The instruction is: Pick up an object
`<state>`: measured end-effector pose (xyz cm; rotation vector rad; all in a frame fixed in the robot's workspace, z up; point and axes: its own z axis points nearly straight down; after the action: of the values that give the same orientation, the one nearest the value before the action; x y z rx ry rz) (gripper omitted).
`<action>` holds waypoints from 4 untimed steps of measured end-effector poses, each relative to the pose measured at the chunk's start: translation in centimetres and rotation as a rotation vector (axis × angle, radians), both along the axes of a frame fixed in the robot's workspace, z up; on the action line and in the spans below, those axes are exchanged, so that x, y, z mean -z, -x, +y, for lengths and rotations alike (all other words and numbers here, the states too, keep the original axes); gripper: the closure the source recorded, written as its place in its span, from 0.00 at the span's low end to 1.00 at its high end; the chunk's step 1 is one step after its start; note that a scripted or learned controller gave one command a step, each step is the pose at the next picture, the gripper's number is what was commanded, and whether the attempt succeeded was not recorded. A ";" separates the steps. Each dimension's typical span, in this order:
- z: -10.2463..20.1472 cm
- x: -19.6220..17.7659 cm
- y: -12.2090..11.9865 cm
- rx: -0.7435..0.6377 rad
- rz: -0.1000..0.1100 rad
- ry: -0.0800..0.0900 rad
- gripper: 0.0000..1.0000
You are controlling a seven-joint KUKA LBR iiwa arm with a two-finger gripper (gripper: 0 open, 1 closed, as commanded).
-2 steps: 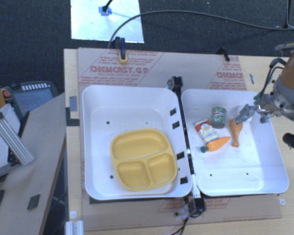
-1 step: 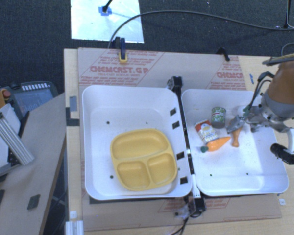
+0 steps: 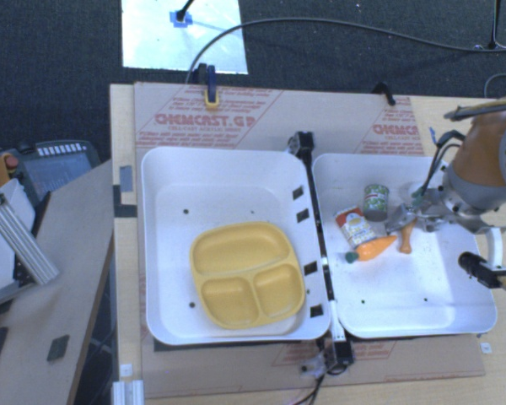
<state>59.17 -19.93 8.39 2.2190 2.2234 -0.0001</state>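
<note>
Your gripper (image 3: 402, 220) hangs low in the right bin (image 3: 455, 315), and I cannot tell what it pinches. The toy carrot (image 3: 376, 247) lies just beside it, so next you reach down and squeeze.

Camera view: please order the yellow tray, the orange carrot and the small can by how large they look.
1. Yellow tray, by far the largest, in the left bin.
2. Orange carrot in the right bin.
3. Small can.
Carrot and can look close in size, so their order is unsure.
</note>
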 end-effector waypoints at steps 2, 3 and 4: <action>-0.7 -7.6 -0.3 0.001 -0.007 0.002 1.00; -0.5 -12.0 -0.8 -0.002 -0.004 0.001 1.00; 0.1 -16.8 -0.4 -0.004 -0.006 0.002 1.00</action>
<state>59.59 -19.84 25.23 2.2109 2.2233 0.0052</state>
